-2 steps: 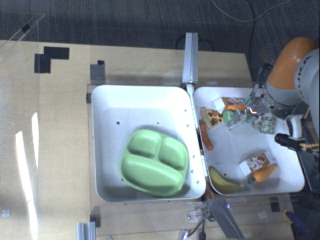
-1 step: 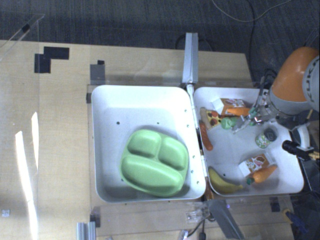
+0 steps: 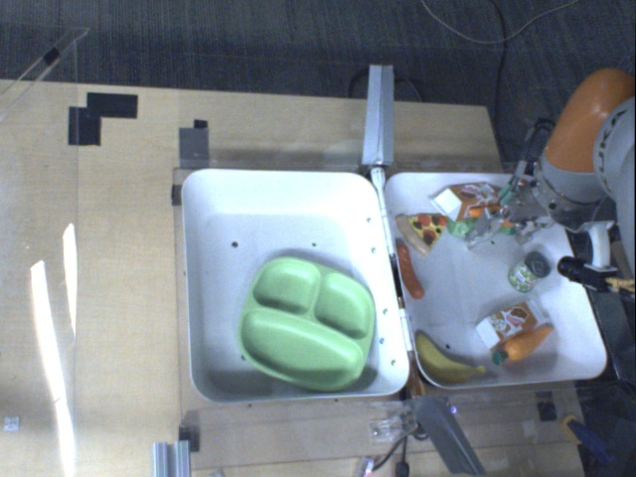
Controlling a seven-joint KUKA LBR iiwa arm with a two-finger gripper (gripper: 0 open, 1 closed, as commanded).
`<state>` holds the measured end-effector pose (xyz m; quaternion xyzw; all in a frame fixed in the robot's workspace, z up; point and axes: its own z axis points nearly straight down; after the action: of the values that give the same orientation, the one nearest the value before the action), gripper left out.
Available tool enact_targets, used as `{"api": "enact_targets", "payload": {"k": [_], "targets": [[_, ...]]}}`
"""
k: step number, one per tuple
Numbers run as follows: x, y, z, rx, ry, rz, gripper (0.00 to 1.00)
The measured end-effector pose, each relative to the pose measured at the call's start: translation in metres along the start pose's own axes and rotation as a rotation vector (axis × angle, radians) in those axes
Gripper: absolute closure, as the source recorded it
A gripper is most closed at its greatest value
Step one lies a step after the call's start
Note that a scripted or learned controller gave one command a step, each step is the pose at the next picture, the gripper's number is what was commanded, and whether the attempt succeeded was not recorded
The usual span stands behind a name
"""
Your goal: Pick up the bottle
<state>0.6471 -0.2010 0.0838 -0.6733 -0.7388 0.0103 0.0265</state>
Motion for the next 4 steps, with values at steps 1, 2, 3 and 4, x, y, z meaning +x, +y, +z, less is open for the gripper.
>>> {"api": "enact_targets", "payload": {"k": [1,2,3,4], "targets": [[0.0001,0.0101,-0.0003,0.009,-0.001,0.200,0.00],[0.0001,0.0115,-0.0002,0.005,-0.005,0.182,0.00],[0.0010,0.0117,0.0000,0.008,-0.002,0.231,0.00],[0.0017,0.0115,0.0001,0.006,-0.006,0.222,0.00]]}}
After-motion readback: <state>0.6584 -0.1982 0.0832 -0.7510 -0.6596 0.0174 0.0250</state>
